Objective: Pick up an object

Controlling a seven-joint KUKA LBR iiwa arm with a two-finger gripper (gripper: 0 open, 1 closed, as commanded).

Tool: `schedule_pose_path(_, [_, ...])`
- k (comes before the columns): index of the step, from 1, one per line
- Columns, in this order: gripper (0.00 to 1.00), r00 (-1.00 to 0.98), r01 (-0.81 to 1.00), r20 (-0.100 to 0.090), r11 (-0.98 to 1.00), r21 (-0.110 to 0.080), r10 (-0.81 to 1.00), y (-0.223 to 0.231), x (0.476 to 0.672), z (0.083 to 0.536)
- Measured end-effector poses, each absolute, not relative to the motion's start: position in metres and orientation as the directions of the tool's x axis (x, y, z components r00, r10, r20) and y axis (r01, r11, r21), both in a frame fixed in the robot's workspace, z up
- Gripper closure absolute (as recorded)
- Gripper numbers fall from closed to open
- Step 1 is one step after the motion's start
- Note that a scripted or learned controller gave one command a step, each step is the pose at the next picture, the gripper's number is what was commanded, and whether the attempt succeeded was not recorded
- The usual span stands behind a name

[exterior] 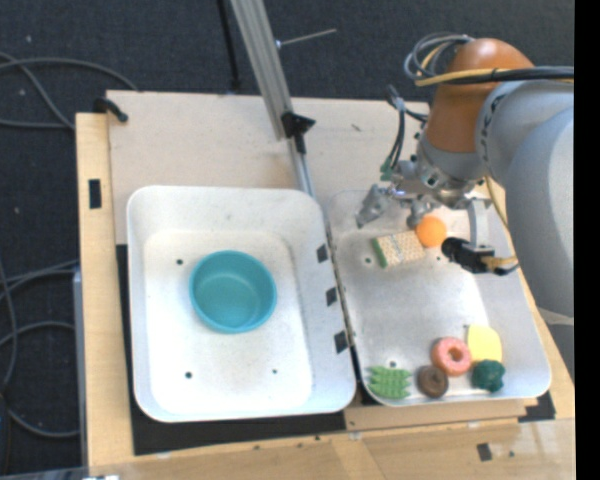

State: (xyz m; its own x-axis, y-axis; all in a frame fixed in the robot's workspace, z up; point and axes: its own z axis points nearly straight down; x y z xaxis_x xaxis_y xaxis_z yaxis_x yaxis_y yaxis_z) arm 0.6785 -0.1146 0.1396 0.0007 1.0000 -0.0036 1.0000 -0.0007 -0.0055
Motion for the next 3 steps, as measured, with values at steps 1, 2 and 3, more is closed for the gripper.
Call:
schedule_pose_path(1, [0.00, 0.000, 1.000, -0.005, 0.000, 0.000, 1.000, -0.117, 0.679, 0.100])
schedule_pose_path(2, [1.00, 0.000, 1.000, -0.005, 0.000, 0.005, 1.000, -0.118, 0.680, 0.113])
schedule_pose_path(3, [1.00, -0.001, 1.000, 0.001, 0.001, 0.007, 1.000, -0.119, 0.687, 0.159])
